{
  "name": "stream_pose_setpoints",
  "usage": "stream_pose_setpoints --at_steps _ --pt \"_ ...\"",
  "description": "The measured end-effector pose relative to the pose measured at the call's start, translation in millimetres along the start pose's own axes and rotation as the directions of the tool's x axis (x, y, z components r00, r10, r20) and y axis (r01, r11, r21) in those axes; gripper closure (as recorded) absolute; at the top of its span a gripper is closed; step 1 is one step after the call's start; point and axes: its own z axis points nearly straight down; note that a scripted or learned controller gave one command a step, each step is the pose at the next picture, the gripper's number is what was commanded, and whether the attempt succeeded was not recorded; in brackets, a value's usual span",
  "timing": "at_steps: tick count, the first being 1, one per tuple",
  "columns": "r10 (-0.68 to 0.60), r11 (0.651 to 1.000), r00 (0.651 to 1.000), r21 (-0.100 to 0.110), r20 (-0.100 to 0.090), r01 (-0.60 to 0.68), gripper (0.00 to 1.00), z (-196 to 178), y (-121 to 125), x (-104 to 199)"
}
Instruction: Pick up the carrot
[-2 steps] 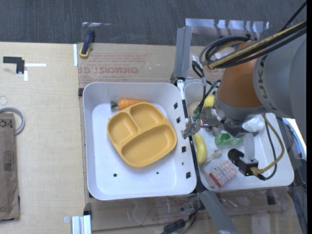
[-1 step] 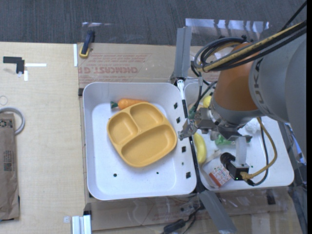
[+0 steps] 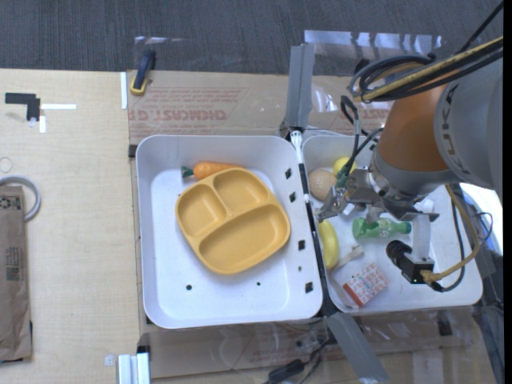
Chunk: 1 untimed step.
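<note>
Bench: you see two white bins side by side at mid-frame, cardboard beneath them.
Left bin (image 3: 160, 294): a yellow plate (image 3: 232, 220) fills its middle.
Carrot (image 3: 210, 169): upper left of that bin, touching the plate's top edge.
Right bin (image 3: 464, 290): banana (image 3: 329, 244), green bottle (image 3: 380, 229), red-and-white packet (image 3: 365, 283).
Arm (image 3: 424, 126): right of frame, over the right bin.
Gripper (image 3: 340, 198): near the bin's left wall, well apart from the carrot; you cannot tell its state.
</note>
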Motion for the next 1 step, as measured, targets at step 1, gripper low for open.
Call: stream_pose_setpoints --at_steps 1 --pt "0.181 0.983 0.983 0.001 -0.002 -0.181 0.0 93.8 -43.7 -77.8"
